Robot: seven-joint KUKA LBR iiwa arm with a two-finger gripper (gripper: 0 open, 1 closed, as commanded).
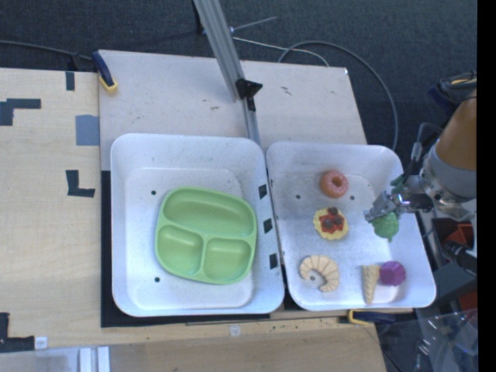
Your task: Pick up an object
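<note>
The gripper is sitting at the right edge of the right bin, with a green toy touching its tip. Can't tell whether it's gripping it. The toy's looking light, bumpy and probably rigid plastic, so I'd be pinching across its middle. The arm is reaching in from the right, angled down.

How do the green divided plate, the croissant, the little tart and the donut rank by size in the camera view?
1. green divided plate, by far
2. croissant
3. tart
4. donut

The tart and donut look nearly alike, so their order is unsure.
</note>
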